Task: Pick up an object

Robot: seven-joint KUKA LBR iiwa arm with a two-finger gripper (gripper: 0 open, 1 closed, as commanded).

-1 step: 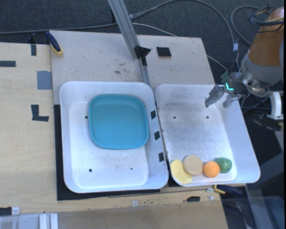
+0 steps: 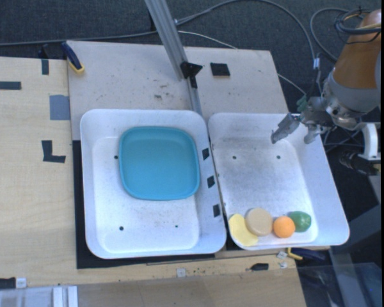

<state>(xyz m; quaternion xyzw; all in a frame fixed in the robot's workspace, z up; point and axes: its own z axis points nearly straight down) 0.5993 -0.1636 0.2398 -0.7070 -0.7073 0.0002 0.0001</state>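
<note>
While the gripper (image 2: pixel 296 130) is held above the far right corner of the right bin (image 2: pixel 262 171), with its two fingers spread apart and nothing seen between them, no object has yet been taken. The candidates are found at the opposite, near end of that bin, in a row against its near wall: a yellow piece (image 2: pixel 240 231), a tan disc (image 2: pixel 258 221) overlapping it, an orange ball (image 2: pixel 283 227) and a green object (image 2: pixel 301 220) touching one another. Such crowding was probably caused by the bin's sloping floor. Well apart from the gripper, the cluster is judged awkward, since the wall leaves little room for a finger behind it. Between gripper and cluster the bin floor is bare, so a free approach is allowed. A blue plate (image 2: pixel 159 162) is seen in the left bin (image 2: pixel 99 235).
</note>
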